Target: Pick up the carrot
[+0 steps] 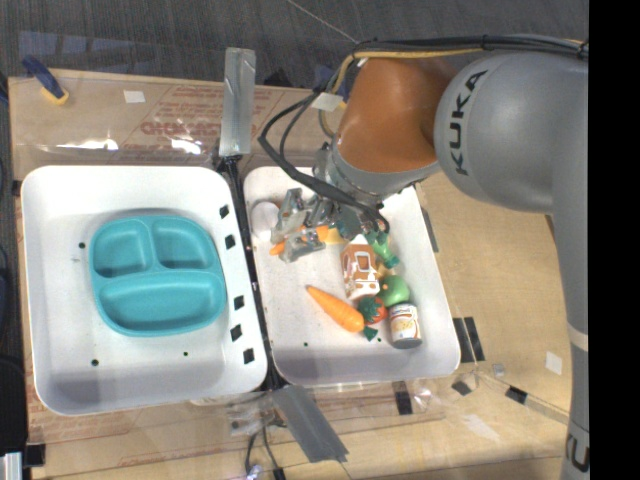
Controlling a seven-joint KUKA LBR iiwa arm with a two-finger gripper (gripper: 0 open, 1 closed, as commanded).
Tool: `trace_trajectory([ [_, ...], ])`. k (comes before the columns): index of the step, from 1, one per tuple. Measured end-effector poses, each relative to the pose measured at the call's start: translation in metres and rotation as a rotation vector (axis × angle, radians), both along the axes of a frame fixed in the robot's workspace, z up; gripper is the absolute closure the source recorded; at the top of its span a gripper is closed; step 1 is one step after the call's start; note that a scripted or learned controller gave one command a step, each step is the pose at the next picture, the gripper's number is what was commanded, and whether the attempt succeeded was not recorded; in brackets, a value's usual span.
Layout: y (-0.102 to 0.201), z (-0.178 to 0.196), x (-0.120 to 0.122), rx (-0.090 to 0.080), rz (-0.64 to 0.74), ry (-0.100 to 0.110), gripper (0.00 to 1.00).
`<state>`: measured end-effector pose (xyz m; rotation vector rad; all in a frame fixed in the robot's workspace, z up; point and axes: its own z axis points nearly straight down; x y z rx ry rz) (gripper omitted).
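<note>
- Dark grey carpet lies behind a wooden bench point(500, 438) that bears two shallow white bins side by side; the left white bin point(50, 268) holds a teal plastic divided tray point(155, 273); the right white bin point(300, 353) holds a scatter of small toys.
- We see the orange plastic toy carrot point(336, 309) lying flat and slantwise on the right bin's floor, its green top touching the clutter just beside it (a small printed carton point(358, 270), a green toy piece point(395, 290) and a little white-capped jar point(404, 325)).
- Our grey two-finger gripper point(300, 226) hangs at the far end of that bin, apart from the carrot; whether its claw is released or clenched we cannot tell, since the wrist and cables crowd it.
- We judge the carrot light, rigid and smooth, likely to slip or roll; the thick middle, pinched across its width, looks the safest hold, approached from the bare-floor side.
</note>
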<state>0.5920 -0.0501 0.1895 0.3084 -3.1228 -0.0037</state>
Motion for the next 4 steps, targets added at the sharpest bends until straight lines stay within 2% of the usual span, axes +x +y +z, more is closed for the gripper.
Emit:
trace_trajectory([
  [1,-0.013,0.133,-0.041,-0.006,0.023,-0.019,1.00],
  [2,0.040,0.033,-0.007,-0.002,-0.067,0.005,1.00],
  [3,-0.023,0.076,0.029,-0.004,0.064,-0.008,1.00],
  [4,-0.001,0.047,-0.054,-0.002,0.161,-0.003,1.00],
])
